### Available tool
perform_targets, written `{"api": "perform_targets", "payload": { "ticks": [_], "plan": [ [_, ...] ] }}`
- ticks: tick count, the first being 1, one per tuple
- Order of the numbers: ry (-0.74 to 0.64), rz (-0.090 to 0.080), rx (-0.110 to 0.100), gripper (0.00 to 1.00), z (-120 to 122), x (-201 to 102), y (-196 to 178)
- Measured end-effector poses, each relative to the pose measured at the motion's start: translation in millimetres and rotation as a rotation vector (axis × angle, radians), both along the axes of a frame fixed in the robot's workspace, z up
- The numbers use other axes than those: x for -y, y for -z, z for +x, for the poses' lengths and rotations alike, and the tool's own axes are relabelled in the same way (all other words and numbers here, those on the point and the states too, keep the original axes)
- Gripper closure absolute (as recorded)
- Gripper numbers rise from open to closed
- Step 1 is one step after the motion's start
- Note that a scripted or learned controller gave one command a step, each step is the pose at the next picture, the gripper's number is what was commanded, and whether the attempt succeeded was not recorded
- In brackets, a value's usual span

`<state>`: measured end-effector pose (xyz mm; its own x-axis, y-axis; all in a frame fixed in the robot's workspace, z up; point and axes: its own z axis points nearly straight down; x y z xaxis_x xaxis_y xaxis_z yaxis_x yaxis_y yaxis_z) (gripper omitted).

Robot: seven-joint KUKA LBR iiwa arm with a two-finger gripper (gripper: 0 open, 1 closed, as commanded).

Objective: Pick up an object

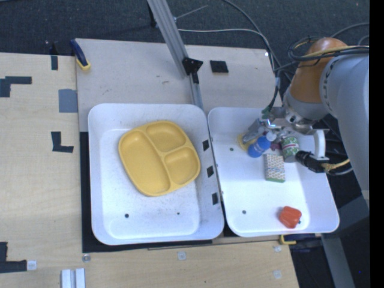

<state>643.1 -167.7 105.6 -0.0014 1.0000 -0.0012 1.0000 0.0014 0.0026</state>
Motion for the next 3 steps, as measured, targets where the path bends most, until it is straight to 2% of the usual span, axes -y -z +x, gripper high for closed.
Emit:
{"api": "perform_targets", "payload": {
  "ticks": [1, 3],
  "plan": [
    [-0.001, 0.0, -0.003, 1.0, -1, -1, -7],
    [-0.001, 0.001, 0.001, 1.0, 3, -6, -94]
  ]
}}
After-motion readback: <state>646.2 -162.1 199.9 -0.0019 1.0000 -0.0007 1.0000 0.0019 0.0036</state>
